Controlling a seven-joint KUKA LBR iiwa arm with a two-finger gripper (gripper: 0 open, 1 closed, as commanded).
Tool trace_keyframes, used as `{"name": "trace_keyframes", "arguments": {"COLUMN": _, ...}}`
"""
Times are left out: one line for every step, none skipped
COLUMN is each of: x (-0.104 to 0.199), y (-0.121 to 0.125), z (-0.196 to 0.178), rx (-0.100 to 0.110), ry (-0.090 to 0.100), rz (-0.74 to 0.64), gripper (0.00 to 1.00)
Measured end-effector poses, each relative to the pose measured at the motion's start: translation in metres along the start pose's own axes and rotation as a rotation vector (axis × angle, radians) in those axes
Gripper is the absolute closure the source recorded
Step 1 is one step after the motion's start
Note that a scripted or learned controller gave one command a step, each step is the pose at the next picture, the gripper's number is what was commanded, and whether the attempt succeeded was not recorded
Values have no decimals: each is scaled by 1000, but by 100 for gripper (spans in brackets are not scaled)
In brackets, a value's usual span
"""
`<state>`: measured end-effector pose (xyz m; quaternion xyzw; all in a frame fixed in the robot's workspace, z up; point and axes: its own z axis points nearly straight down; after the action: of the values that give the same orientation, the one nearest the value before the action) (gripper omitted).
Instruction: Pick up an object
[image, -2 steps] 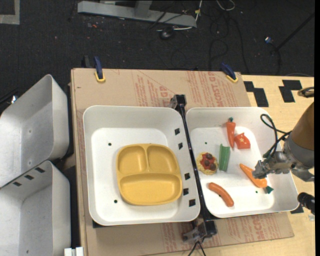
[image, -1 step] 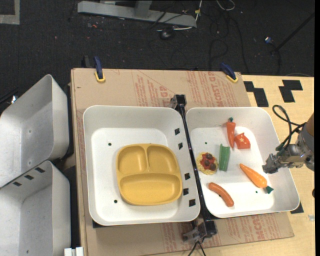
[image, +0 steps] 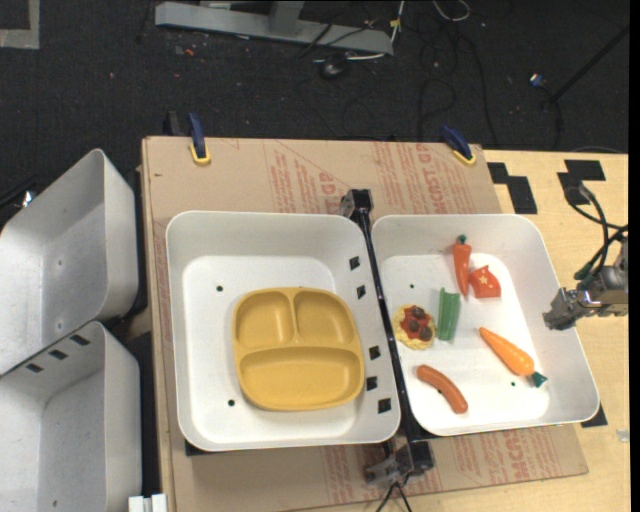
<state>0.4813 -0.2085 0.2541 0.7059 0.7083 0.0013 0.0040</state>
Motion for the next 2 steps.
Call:
{"name": "trace_keyframes", "arguments": {"x": 56, "y": 19, "z": 4, "rx": 5, "ry": 5, "rz": -5, "gripper": 100}}
{"name": "trace_keyframes", "arguments": {"x": 102, "y": 23, "z": 1, "rx": 7, "ry": 5, "rz": -4, "gripper": 100}}
